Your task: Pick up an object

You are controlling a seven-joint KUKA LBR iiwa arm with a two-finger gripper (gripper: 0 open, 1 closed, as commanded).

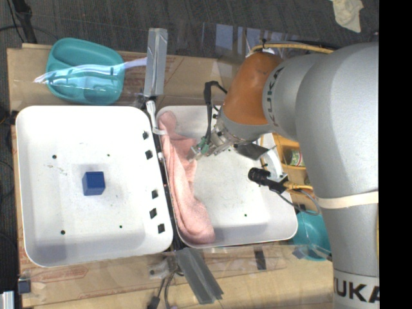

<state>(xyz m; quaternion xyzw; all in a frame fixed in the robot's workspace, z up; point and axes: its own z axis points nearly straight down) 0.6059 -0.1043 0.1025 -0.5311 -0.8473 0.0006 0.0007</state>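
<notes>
Camera view: gripper [205, 148] low in the right bin [257, 227], tip at the upper part of the pink cloth [183, 185] lying along that bin's left wall. Grip state: cannot tell. Blue cube [94, 183] in left bin [77, 124]. Nothing visibly lifted; pick looks undone.

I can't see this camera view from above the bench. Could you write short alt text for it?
A large grey robot arm with an orange band reaches from the right into the right-hand white bin, its gripper down at a pink cloth lying along the bin's left side. The left white bin holds a small blue cube, and a teal scoop lies beyond it.
</notes>
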